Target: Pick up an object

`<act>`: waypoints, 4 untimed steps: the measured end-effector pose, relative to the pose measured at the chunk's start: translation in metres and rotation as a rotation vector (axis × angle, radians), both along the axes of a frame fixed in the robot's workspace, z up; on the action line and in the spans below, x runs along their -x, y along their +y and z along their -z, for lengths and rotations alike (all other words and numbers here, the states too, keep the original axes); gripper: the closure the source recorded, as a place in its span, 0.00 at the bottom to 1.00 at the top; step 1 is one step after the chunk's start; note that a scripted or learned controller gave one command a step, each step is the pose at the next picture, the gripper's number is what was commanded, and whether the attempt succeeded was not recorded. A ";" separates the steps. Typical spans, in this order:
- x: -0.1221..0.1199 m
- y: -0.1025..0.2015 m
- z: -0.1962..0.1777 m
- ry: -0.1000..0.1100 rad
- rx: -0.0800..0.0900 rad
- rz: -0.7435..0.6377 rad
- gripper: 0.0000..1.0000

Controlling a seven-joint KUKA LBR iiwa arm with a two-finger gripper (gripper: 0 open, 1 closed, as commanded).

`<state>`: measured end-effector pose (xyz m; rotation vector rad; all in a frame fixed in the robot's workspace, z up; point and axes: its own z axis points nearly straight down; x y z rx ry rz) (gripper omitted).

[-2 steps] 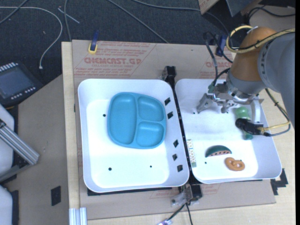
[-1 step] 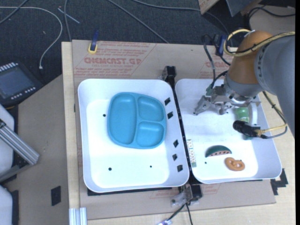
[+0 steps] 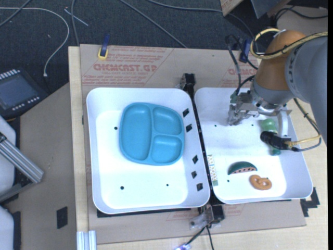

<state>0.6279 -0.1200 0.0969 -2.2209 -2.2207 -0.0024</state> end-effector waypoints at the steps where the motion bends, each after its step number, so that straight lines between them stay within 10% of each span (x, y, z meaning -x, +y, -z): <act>1: 0.003 0.002 -0.044 -0.004 0.002 -0.001 1.00; 4: -0.001 0.051 -0.134 0.002 0.000 -0.004 1.00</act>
